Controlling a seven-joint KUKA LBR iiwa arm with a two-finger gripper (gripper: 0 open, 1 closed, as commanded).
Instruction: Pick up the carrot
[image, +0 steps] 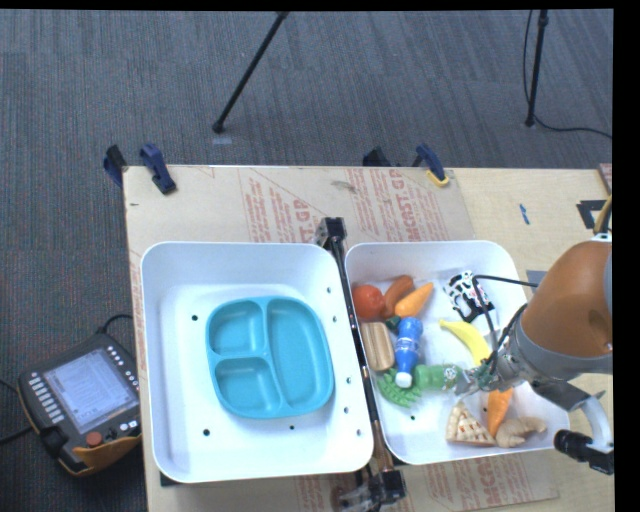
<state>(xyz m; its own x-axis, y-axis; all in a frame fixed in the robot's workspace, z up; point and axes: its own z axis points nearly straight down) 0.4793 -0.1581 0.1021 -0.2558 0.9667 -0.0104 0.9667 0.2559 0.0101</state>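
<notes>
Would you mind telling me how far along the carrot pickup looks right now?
Done: the arm has reached over the right bin, its wrist low near the front. In hand: an orange carrot-like piece sits right under the wrist; whether it is gripped cannot be told. Another orange piece lies at the back beside the tomato. Left: a clear grasp and lift.

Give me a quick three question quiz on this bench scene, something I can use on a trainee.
1. True or false: the blue divided plate lies in the left bin.
2. Which lies nearest the banana? A) blue bottle B) waffle piece C) tomato
3. Fill in: the arm reaches over the ___ bin.

Key: 1 true; 2 A; 3 right.
</notes>
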